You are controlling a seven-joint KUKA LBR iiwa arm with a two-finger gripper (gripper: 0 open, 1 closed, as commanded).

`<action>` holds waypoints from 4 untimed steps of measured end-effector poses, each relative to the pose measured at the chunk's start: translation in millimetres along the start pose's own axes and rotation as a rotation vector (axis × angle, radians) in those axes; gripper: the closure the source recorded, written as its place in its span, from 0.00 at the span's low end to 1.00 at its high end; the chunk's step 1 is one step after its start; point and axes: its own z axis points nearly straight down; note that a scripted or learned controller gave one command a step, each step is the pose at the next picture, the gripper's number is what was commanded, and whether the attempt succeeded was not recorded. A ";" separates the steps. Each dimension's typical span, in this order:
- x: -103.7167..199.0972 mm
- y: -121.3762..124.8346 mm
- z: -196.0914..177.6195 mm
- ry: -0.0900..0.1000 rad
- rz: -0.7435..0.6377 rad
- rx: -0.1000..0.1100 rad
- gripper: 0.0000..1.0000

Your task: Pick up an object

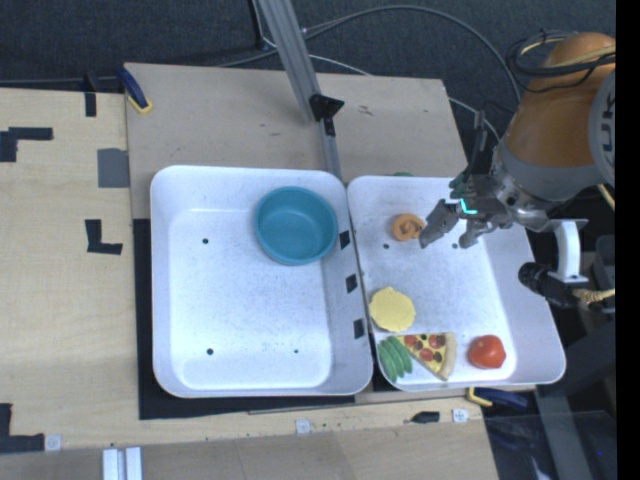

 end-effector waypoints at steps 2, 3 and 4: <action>-6.9 -2.9 45.4 0.000 0.000 0.003 0.00; -10.3 4.9 95.7 0.000 0.000 0.005 0.00; -6.1 9.9 156.0 0.001 0.000 0.006 0.00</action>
